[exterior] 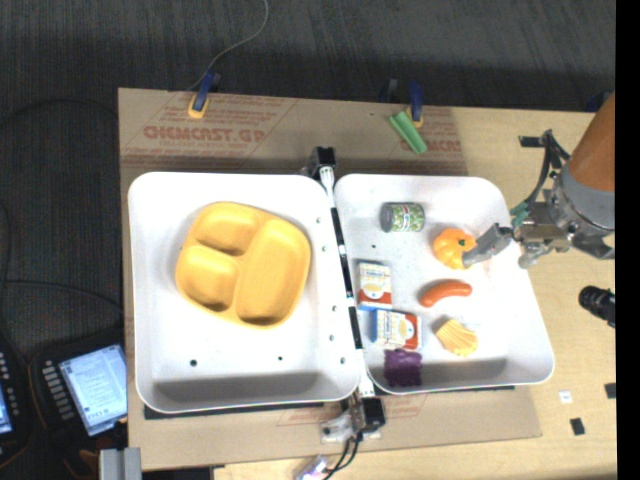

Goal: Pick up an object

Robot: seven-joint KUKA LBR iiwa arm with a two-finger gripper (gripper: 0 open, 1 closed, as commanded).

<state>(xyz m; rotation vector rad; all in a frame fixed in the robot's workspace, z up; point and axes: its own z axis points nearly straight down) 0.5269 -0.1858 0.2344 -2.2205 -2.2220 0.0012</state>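
Nothing is lifted yet. The claw (487, 247) hangs at the right bin's (520, 363) three-o'clock edge, just beside the orange fruit (452, 247) (whether its grip is wide or narrow cannot be told). Closing, gripping and raising all remain.

We are finding a sectioned tray (243, 263) lying in the left bin (150, 298); a can (403, 217), cartons and food items are lying in the right bin (515, 313).

Two white bins (150, 298), one yellow tray (243, 262), seven small items (403, 217).
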